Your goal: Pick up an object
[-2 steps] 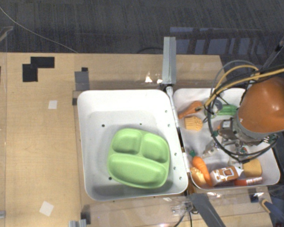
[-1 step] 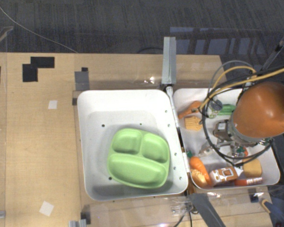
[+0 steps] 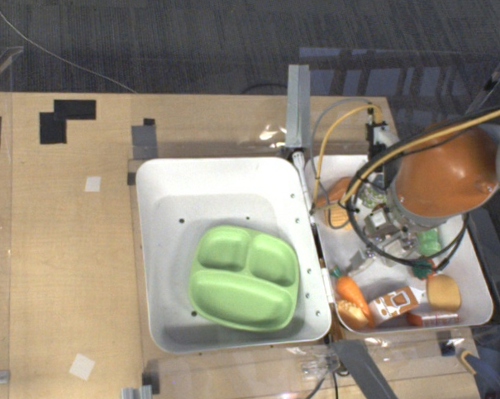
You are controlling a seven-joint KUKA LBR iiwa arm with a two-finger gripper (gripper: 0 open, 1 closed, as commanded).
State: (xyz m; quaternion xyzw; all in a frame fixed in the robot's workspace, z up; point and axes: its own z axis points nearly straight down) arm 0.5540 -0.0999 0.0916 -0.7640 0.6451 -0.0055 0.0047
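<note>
Jaws: you cannot tell state; gripper (image 3: 382, 226) buried in cables under orange band, low in right bin (image 3: 478, 304), right of frame. Step looks like descent for grasp. Nearest candidates: carrot (image 3: 350, 298), orange and tapered, lower left of that bin; green block (image 3: 429, 242) beside wrist. Next, judge: close, lift, check hold. Green tray (image 3: 245, 277) sits in left bin (image 3: 161, 240).

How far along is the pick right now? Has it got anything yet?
Done: the arm has reached over the right bin. In hand: nothing I can confirm; its gripper sits low among cables, no object seen between its fingers. Left: grasping and lifting. The carrot, yellow block and green tray all lie in their bins.
</note>
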